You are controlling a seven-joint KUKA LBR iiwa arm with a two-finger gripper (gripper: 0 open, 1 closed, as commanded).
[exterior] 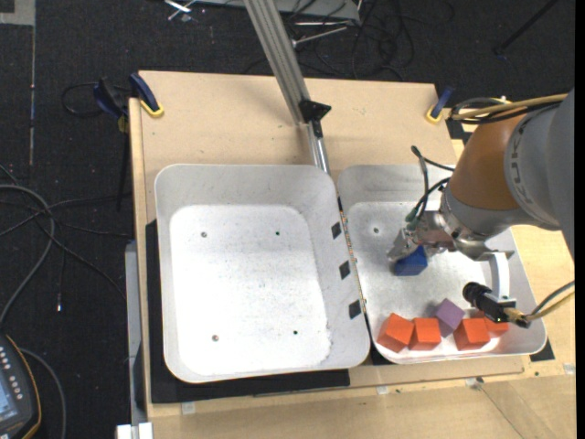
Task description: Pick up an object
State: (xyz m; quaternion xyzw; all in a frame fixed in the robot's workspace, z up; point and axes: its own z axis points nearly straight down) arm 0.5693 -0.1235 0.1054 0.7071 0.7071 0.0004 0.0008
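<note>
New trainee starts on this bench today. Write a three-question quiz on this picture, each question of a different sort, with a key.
1. True or false: the blue block lies in the left bin.
2. Multiple choice: what colour is the single block sitting among the orange blocks near the front rim of the right bin? A) green B) purple C) yellow
3. Fill in: the claw is right above the ____ block.

Key
1. False. It lies in the right bin, under the claw.
2. B. A purple block sits between the orange ones.
3. Blue. Whether the claw actually grips it cannot be told from this view.
</note>
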